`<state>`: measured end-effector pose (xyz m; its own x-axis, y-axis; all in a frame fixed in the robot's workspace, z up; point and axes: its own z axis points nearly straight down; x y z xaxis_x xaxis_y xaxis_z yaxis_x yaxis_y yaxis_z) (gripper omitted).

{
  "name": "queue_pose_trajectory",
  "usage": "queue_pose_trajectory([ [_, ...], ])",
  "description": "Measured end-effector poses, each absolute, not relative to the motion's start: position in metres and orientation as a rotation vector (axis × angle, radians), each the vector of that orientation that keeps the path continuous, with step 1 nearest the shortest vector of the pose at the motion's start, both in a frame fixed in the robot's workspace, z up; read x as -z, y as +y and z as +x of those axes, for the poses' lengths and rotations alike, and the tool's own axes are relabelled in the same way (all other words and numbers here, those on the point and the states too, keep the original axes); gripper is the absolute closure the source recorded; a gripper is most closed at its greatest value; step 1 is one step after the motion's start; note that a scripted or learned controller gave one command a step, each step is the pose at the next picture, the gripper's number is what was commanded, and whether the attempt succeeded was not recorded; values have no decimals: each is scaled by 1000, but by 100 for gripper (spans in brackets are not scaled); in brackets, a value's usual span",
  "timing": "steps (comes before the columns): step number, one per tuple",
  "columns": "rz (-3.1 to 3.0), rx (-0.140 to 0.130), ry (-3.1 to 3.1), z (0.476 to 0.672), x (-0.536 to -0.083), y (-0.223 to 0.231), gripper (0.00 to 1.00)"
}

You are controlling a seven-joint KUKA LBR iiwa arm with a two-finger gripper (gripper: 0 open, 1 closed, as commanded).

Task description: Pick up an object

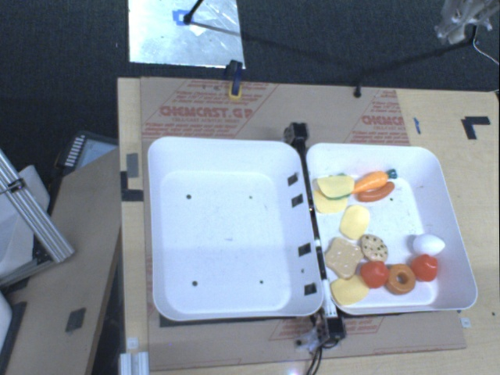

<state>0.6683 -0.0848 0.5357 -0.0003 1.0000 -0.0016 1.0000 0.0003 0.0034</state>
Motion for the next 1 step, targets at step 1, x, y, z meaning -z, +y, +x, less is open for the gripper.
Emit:
queue_pose_trajectory([
  [1, 2219, -3, 2218, 668, -536, -92, 100],
])
